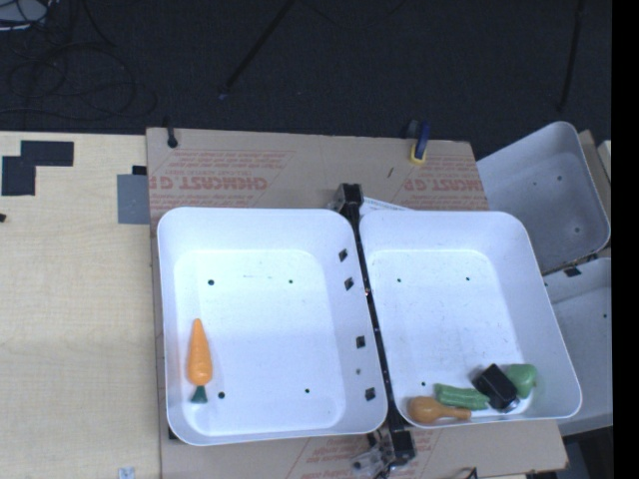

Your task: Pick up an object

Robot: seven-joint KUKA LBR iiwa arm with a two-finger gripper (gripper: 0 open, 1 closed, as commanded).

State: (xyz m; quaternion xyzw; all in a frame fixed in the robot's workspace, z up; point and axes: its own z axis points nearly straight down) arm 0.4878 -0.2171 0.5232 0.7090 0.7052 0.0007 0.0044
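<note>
Reaching for the carrot (199, 354) lying alone in the left bin (250, 230), I should straddle its narrow width; my hand's state I cannot tell.

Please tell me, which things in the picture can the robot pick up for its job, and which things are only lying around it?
For the job:
- orange carrot, left bin
- green object, right bin
- black object, right bin
- orange-yellow object, right bin

Just lying about:
- cardboard sheet under the bins
- blue and yellow clamp
- cables on the dark floor
</note>
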